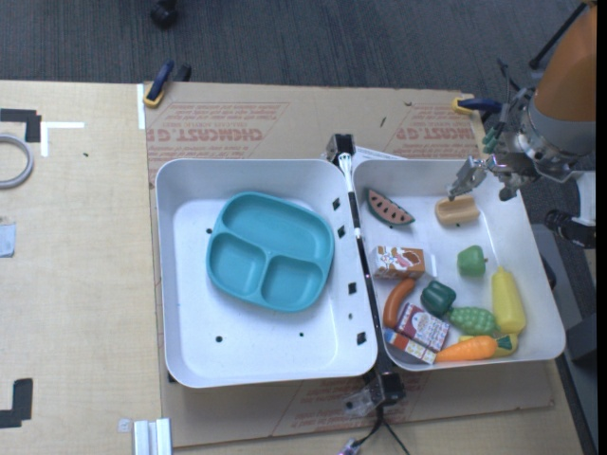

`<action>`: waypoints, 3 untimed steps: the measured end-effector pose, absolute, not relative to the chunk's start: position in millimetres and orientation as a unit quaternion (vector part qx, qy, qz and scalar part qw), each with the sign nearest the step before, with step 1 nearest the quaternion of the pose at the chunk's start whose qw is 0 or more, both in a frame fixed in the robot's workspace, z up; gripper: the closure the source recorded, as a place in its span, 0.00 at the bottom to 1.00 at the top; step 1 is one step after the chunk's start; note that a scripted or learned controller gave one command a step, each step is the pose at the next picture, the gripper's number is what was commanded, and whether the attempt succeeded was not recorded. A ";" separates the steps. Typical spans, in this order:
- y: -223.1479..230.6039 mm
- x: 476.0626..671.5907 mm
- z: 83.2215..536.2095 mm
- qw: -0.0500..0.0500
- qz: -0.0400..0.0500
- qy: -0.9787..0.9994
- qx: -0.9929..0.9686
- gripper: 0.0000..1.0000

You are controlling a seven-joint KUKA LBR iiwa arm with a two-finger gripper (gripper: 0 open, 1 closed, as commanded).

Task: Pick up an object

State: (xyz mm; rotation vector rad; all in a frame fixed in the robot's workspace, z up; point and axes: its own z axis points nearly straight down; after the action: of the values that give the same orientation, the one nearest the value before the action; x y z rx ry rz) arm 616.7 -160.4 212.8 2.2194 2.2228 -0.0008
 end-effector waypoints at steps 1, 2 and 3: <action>-177.7 575.7 99.5 0.000 0.000 0.732 0.681 0.00; -178.3 576.2 109.4 0.001 0.000 0.731 0.683 1.00; -178.3 576.1 109.4 0.001 0.000 0.731 0.683 0.00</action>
State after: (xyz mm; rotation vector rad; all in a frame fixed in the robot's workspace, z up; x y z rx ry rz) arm 576.1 -178.3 109.4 2.1435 2.2947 0.0003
